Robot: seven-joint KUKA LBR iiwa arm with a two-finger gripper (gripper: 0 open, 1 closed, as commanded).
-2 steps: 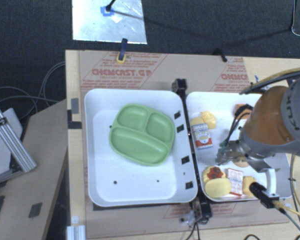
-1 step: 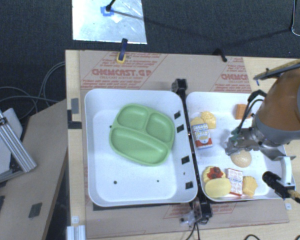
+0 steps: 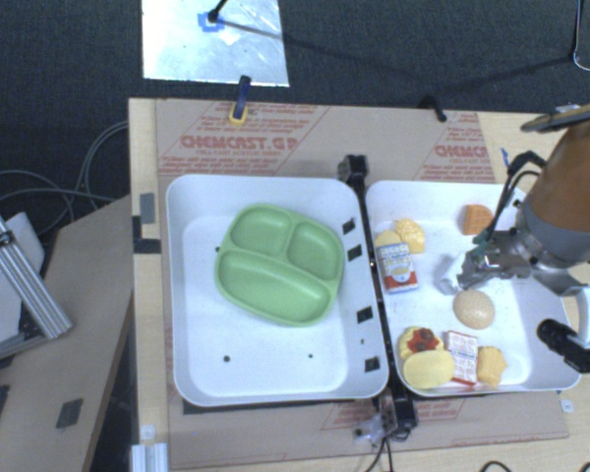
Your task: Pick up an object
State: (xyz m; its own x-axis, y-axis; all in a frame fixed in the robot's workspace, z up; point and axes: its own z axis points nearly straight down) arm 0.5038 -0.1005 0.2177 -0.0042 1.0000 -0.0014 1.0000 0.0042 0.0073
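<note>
Right now, in the camera view, I am watching the pincer point(image 3: 469, 270) hovering in the right bin point(image 3: 541, 377) just above the beige bun point(image 3: 474, 310); I cannot tell whether it is open or closed. I am worrying the round bun rolls aside. Cardboard point(image 3: 275, 136) is covering the counter beyond that bin; dark carpet point(image 3: 59, 67) is lying behind.
</note>
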